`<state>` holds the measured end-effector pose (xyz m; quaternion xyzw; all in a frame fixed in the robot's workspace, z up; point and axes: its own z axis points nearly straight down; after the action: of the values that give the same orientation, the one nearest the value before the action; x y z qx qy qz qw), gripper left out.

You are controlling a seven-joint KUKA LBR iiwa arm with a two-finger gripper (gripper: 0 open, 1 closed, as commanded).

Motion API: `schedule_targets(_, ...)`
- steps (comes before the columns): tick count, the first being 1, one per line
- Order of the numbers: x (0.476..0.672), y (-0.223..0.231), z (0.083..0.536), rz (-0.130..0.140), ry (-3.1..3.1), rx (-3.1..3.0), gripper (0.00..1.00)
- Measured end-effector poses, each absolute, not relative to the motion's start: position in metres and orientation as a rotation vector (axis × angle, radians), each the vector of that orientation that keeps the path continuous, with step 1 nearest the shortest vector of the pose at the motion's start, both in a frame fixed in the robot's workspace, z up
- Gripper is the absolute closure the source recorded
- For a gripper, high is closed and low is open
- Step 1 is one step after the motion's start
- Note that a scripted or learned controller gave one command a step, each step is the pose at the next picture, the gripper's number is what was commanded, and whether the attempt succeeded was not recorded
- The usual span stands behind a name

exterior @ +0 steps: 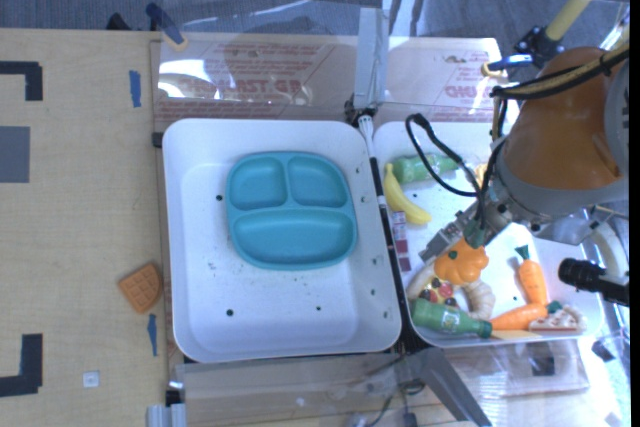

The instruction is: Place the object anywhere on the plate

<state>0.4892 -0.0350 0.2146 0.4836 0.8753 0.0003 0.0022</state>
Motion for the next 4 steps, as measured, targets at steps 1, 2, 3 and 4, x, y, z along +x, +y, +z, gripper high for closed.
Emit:
schedule_targets(1, 0.521, 0.032, 0.223, 0.005, 2.731, 1.549, 1.0)
schedule_targets(2, 0.546, 0.136, 0.252, 0.005, 2.596, 1.768, 1.0)
schedule_targets(3, 0.593, 0.042, 0.354, 0.008, 2.595, 1.752, 1.0)
schedule_targets(4, 0.584, 0.102, 0.39, 0.008, 2.64, 1.695, 1.0)
